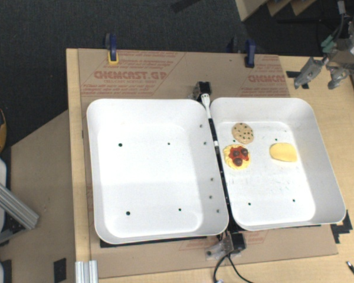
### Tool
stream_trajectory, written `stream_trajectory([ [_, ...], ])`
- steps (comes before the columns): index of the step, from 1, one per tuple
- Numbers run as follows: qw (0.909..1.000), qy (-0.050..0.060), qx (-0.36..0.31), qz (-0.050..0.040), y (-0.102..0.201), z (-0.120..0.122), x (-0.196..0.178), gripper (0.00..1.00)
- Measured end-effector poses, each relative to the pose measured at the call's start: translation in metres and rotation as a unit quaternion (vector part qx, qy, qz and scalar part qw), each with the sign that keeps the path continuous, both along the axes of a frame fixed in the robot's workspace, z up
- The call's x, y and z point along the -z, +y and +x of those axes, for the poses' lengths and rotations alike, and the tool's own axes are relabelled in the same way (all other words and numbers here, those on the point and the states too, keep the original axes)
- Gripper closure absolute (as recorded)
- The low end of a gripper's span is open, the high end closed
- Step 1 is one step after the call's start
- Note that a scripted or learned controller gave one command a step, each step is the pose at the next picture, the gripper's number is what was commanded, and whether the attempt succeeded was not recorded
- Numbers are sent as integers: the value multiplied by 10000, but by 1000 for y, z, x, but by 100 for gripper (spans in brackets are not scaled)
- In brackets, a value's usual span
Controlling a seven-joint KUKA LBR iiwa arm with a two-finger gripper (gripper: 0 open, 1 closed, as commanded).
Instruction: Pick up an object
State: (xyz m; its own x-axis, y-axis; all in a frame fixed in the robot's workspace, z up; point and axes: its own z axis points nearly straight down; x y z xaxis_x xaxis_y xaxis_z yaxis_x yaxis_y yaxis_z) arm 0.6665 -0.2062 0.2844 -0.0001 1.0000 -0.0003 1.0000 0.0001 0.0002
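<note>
A robot cell between grasps: two shallow white bins sit side by side on a brown board, and everything worth picking lies in the right bin (318,158). Taking the black divider strip (215,152) between the bins as the marker, the nearest item to the viewer is a small tart topped with red and dark fruit (237,156), lying just right of the strip. Level with it but well to the right of the strip rests a smooth yellow piece (283,152). Just beyond the tart, and close to touching it, is a round chocolate-chip cookie (243,133). The left bin (106,175), on the strip's other side, shows bare white floor with a few dark dots.

Farthest back, beyond the right bin's far corner and well clear of the strip, hangs the gripper (320,77), its two metal fingers spread apart with nothing between them.

The likely trouble is crowding: cookie and tart sit so close that a descent on either could nudge or trap its neighbour, and both lie flat, offering the fingers little edge. The yellow piece stands alone, though its rounded surface may slip out as the fingers close.
</note>
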Motion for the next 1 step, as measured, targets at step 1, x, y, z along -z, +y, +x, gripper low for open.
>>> stream_trajectory([
  [1,10000,62,-36,34,82,-10,124,0],
])
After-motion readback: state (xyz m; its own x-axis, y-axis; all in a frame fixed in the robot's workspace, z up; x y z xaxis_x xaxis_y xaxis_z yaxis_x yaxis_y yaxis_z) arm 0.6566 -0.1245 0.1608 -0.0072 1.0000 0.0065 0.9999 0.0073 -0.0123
